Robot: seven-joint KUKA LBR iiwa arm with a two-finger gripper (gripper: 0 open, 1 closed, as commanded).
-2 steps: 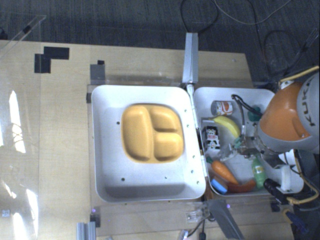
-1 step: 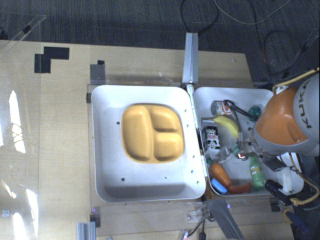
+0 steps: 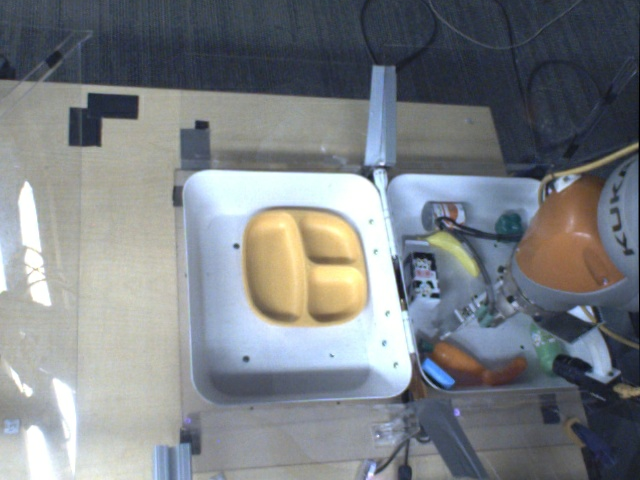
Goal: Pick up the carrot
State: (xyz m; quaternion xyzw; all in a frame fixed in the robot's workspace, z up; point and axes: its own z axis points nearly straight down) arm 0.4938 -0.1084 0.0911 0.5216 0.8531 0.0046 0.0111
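Note:
The carrot (image 3: 458, 354) is an orange tapered piece lying near the front edge of the right bin (image 3: 400, 208), pointing left. My gripper (image 3: 481, 311) hangs just behind and slightly right of it, low over the bin floor. Its fingers look open, with nothing between them. The orange band of the arm (image 3: 565, 243) covers the right part of the bin.
A reddish-brown sausage-shaped item (image 3: 505, 371) touches the carrot's right end and a blue object (image 3: 437, 374) lies in front of it. A banana (image 3: 452, 251), a can (image 3: 445, 213), a teal item (image 3: 511, 225), a small card (image 3: 423, 274) and a green item (image 3: 546, 349) share this bin. The left bin (image 3: 210, 298) holds a yellow divided tray (image 3: 303, 266).

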